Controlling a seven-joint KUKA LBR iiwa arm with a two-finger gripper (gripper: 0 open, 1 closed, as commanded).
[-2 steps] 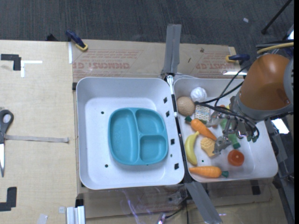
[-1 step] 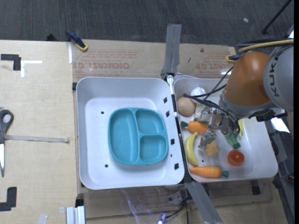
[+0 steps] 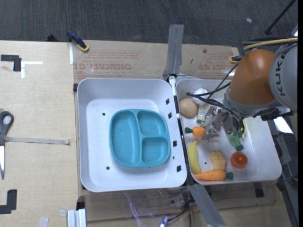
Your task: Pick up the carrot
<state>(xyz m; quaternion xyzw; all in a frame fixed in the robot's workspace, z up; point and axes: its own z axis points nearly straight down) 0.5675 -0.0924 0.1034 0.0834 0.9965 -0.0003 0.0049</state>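
The left bin (image 3: 85, 141) holds a blue divided plate (image 3: 140, 137). The right bin (image 3: 265, 167) is crowded: a carrot (image 3: 210, 175) lies along its near wall, just beside a banana (image 3: 193, 157) and a corn piece (image 3: 218, 160), with a tomato (image 3: 239, 160) near, a tan ball (image 3: 188, 108) at the back, and a small orange piece (image 3: 198, 132). The gripper (image 3: 215, 126) hangs over the bin's middle, well apart from the carrot; I cannot tell its state. Scissors (image 3: 4, 126) lie on the wooden bench (image 3: 38, 164).
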